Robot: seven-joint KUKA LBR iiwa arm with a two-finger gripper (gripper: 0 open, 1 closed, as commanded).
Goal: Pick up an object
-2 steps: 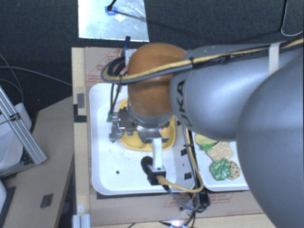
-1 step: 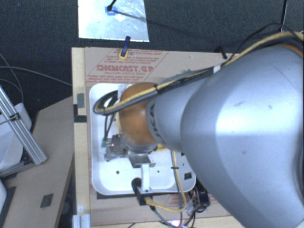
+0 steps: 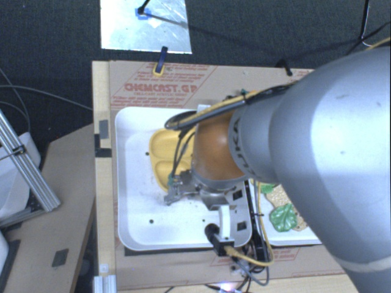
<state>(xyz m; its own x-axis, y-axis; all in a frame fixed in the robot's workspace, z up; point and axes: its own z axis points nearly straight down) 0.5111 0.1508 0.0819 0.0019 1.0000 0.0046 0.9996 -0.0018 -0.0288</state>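
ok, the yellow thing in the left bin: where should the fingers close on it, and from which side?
A judgement: take the yellow object at its left rim, coming straight down. That edge lies exposed on the left bin floor; the rest sits under the arm's wrist. It looks curved and lies flat, so pinch across the rim.

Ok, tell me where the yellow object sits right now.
The yellow object lies in the left bin, toward its far side, partly hidden under the arm's orange band.
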